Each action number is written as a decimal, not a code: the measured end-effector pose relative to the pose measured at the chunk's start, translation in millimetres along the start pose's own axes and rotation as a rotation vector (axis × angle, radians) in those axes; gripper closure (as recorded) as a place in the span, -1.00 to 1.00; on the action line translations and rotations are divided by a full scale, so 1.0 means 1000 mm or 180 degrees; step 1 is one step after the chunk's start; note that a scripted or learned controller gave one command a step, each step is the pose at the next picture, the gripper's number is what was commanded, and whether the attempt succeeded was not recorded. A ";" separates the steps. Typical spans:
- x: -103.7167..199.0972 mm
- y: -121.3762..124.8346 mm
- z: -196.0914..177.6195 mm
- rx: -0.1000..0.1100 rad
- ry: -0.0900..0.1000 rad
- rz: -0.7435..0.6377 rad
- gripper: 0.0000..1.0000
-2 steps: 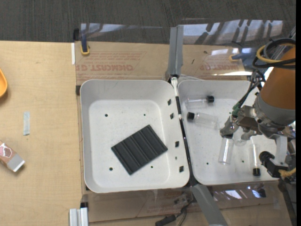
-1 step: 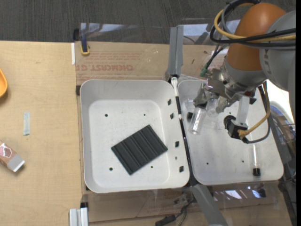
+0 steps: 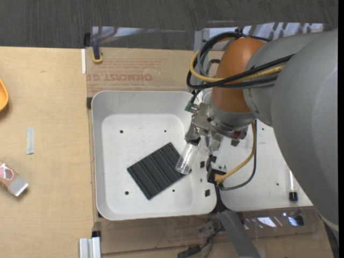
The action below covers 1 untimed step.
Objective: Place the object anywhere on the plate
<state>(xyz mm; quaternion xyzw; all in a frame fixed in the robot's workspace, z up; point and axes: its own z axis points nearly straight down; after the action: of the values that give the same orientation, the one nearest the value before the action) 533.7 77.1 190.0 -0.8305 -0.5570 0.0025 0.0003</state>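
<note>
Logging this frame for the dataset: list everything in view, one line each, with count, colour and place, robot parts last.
bins: two, white, shallow, side by side on the bench.
ridged plate: one, dark grey, lying flat and askew in the left bin.
clear tube-like object: one, transparent, tilted over the ridged plate's right corner, just below the gripper.
cardboard sheet: one, brown with red print, behind the bins.
small pale strip: one, grey-white, on the bench left of the bins.
wrapped packet: one, brown and white, at the left edge.
orange item: one, cut off by the left edge.
arm: one, grey with orange band, reaching in from the right.
gripper: one, metal, over the left bin's right side.
</note>
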 end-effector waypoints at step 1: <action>0.000 0.000 0.000 -0.0001 0.0000 -0.0001 -1.00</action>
<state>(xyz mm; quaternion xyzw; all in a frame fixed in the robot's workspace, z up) 533.8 77.2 190.2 -0.8304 -0.5571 0.0024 0.0002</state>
